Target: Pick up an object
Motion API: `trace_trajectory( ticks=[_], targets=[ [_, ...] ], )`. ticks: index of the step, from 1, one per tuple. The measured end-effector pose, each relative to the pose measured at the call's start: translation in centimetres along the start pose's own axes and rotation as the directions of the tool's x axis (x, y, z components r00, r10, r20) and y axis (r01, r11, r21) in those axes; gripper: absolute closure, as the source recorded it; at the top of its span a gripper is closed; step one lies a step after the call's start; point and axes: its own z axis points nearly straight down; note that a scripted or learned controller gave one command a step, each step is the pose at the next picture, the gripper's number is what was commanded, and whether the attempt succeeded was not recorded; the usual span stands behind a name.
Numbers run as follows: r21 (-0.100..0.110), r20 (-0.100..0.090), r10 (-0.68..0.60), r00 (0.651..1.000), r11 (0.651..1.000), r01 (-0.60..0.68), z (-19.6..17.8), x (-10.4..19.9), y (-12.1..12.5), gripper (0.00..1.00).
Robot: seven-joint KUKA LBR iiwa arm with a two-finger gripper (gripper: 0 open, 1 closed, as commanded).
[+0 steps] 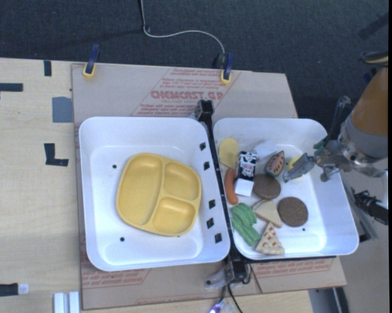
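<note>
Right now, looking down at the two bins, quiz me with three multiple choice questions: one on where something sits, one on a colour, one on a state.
1. Where is the divided plate?
A. left bin
B. right bin
C. on the cardboard

2. What colour is that plate?
A. white
B. yellow
C. green

3. Where is the end effector?
A. over the left bin
B. over the right bin
C. off the bench

Answers:
1 A, it lies alone there.
2 B, it is plainly yellow.
3 B, it hangs by the slice.
</note>
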Motion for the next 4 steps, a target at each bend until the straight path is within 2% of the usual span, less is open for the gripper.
trace_trajectory(
  ticks=[1, 2, 3, 4],
  targets=[
    [-0.008, -0.003, 0.007, 1.0, 1.0, -0.007, 12.2, -1.8, -2.4, 0.0],
    [-0.012, 0.003, 0.001, 1.0, 1.0, -0.001, 10.9, -1.9, -2.3, 1.0],
    [-0.006, -0.001, -0.007, 1.0, 1.0, 0.007, 8.5, 3.2, 3.7, 1.0],
    [-0.01, -0.002, -0.009, 1.0, 1.0, 0.009, -0.8, 10.2, 3.9, 1.0]
  ],
)
